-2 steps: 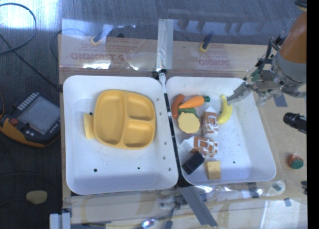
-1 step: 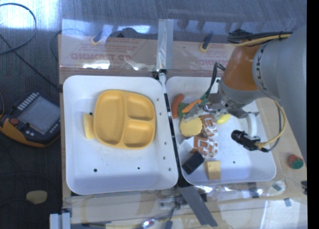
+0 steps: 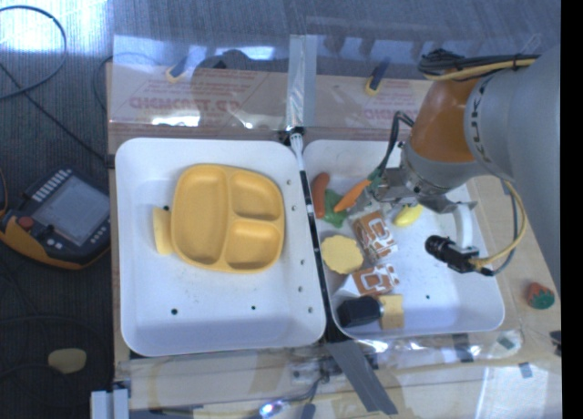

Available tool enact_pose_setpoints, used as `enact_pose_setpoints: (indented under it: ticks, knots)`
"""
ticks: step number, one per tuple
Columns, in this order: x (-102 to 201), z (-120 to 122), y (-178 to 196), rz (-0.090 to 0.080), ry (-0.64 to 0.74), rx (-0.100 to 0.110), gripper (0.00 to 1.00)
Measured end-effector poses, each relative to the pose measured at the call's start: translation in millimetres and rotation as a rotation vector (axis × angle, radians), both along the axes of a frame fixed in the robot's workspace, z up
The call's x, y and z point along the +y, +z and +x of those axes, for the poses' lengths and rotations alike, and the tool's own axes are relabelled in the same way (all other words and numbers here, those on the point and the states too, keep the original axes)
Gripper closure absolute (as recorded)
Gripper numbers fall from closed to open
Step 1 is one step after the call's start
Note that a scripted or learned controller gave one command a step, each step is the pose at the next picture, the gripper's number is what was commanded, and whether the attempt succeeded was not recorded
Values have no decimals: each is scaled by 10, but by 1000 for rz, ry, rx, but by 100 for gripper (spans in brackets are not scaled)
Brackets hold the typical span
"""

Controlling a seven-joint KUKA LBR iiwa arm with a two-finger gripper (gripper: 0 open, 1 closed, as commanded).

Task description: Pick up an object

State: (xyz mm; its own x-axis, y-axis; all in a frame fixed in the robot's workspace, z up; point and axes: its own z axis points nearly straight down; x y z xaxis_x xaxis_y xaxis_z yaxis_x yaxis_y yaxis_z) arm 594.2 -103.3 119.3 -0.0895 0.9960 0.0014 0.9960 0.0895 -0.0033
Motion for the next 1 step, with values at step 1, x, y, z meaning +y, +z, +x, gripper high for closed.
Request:
enact_pose_setpoints:
  ticks: [1]
  knots:
    - [-97,452,-212,0,-110,-15,100]
